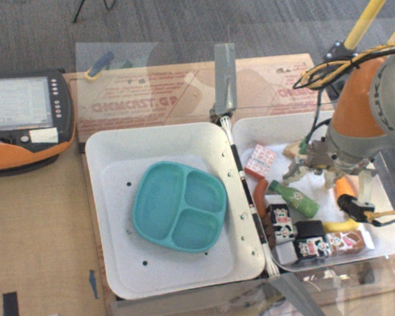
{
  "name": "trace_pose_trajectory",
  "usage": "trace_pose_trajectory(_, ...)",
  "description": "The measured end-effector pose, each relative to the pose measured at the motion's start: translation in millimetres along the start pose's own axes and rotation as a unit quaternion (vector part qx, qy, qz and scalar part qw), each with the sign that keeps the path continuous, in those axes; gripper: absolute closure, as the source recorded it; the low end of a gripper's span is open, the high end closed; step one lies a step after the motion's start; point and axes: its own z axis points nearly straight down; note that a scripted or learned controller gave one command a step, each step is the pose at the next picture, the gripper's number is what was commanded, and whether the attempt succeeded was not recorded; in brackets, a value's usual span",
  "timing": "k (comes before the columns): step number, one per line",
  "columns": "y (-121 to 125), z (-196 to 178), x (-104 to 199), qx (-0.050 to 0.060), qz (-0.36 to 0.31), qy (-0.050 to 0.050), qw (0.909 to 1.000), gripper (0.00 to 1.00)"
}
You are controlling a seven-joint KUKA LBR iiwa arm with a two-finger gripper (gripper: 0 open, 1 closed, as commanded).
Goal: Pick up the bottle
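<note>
Though partly arm-hidden — hand (315, 164) beside green bottle (294, 198).

Colours and patterns, bench items
White bins (113, 219); teal divided plate (180, 206); green bottle (295, 198) with pale label; red sausage (258, 191); yellow banana (340, 226); orange carrot (345, 187); pink-and-white checked packet (260, 158); black-and-white cow-print cartons (281, 223); grey arm (382, 110) banded orange

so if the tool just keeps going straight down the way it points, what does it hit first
Probably the right bin's white floor, just right of the green bottle. The tool hangs over that bare patch, though depth is unclear from above.
</note>
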Motion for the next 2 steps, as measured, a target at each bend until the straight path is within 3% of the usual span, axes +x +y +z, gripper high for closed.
trace_pose_trajectory(1,-61.1,3.8,26.8,-0.005,0.126,0.001,0.9921,0.00)
trace_pose_trajectory(2,-59.9,-5.3,25.2,-0.006,0.127,0.000,0.9918,1.00)
